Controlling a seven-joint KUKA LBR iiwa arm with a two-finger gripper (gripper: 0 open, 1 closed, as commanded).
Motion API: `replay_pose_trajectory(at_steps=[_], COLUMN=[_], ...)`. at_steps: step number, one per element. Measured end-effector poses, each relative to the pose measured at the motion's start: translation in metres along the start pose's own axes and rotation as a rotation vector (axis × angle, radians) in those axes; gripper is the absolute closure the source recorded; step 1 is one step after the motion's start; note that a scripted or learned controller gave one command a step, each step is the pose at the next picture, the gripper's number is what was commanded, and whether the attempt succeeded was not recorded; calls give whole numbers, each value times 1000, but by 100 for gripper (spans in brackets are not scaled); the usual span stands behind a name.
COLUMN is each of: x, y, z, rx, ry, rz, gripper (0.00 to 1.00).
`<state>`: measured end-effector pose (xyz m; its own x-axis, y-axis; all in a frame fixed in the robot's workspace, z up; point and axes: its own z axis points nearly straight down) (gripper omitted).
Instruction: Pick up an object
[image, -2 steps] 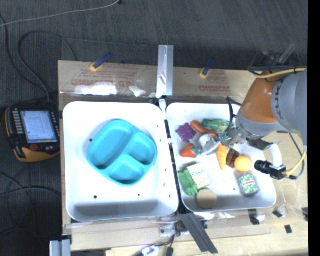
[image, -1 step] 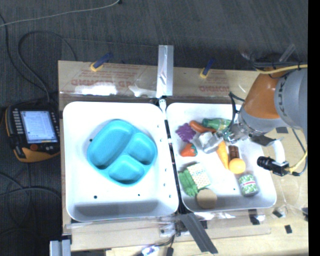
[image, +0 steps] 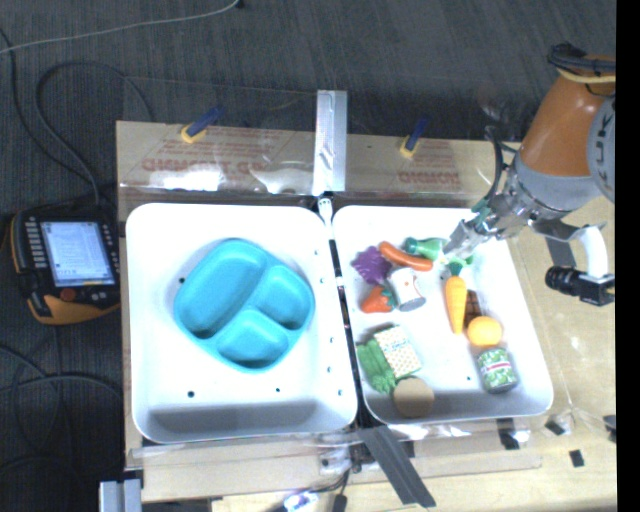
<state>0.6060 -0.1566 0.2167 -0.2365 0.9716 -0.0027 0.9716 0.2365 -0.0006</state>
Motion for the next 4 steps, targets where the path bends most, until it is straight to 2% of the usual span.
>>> replay_pose_trajectory(at_steps=[1,2,3,4], x=[1,0,-8,-7], y=[1,1,6,6], z=[-9,-9,122,114], rx=[0,1,-1,-1], ry=[-1,-2,1,2], rz=[-1,-1,-88,-89], gripper=[100,0,0,100])
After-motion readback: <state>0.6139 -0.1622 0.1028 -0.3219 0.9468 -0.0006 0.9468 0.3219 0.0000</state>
